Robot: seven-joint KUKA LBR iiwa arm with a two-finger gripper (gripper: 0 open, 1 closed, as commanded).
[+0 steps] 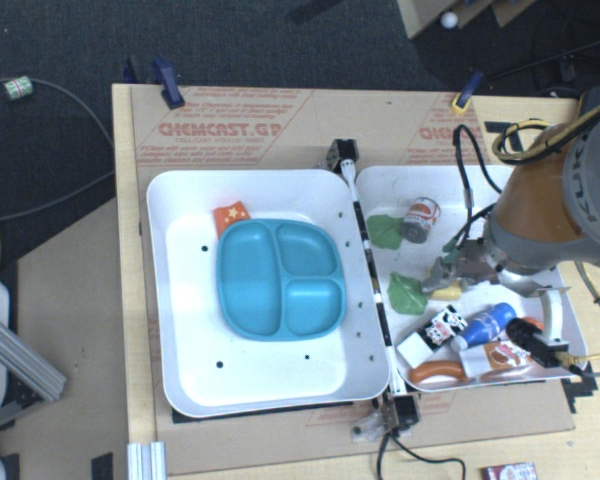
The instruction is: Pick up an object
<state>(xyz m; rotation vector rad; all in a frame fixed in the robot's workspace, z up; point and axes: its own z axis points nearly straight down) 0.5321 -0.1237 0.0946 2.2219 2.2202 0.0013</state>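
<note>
My gripper [448,268] reaches into the right bin [380,183] from the right and hangs low near the bin's middle. Just below it lies a small yellow object [446,292]. A green piece [405,293] sits to its left, and a second green piece [385,231] lies farther up. A small metal can [419,218] rests on its side above the gripper. A black-and-white toy [443,327], a blue bottle [486,325] and a brown-and-white item [438,373] crowd the bin's lower part.
The left bin [180,298] holds a blue divided plate [280,276] and a small red-orange block [232,215] at the plate's upper left. Black cables [466,173] loop over the right bin's upper edge. The grey and orange arm [545,213] covers that bin's right side.
</note>
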